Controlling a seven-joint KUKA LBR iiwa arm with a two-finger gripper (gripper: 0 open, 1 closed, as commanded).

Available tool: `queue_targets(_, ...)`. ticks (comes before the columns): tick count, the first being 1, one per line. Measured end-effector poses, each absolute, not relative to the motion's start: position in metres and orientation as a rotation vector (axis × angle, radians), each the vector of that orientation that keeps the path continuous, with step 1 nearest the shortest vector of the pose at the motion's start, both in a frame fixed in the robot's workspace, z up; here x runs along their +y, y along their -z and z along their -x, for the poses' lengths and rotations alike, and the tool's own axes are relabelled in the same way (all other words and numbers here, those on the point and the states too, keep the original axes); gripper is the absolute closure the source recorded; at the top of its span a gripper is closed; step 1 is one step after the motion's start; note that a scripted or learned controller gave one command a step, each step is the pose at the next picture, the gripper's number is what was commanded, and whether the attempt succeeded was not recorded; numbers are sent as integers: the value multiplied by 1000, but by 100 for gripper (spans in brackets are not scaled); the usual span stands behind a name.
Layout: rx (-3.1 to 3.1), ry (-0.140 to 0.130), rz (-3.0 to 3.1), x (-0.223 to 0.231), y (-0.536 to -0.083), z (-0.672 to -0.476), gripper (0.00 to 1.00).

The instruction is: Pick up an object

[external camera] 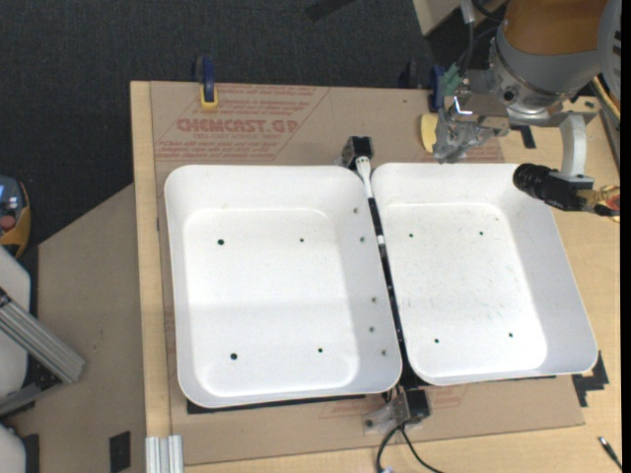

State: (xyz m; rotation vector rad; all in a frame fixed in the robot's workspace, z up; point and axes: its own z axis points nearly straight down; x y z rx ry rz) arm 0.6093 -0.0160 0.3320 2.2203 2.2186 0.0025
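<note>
we see the arm point(557, 28) reaching in at the upper right, its orange band and grey wrist above the far edge of the right bin point(552, 227). the gripper point(455, 146) hangs just beyond that bin's far rim, over the brown board point(246, 116) rather than over the white floor of the bin. we cannot tell how the claw stands; the metal parts there blur together. just beside the gripper, on its left, a small pale yellow object point(428, 132) shows against the board, partly hidden by the gripper; whether it touches the gripper we cannot tell, and nothing shows it pinched.

the left bin point(187, 264) and the right bin lie side by side, their inner rims touching along a black strip point(380, 254) that runs from a black clip point(356, 151) at the far end to another clip point(412, 403) at the near end. both white floors show dark dots and faint specks. a black cylindrical part point(544, 185) juts over the right bin's far right corner. a blue and yellow clamp point(207, 82) grips the board's far edge at the left. the board's rim runs clear around both bins, widest along the far side.
</note>
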Motion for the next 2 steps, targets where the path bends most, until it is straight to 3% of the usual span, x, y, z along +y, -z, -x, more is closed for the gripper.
queue_targets(1,2230,-1,-2216,101,-256,-639,100)
queue_targets(2,2210,-2,-2227,4,-311,-607,100)
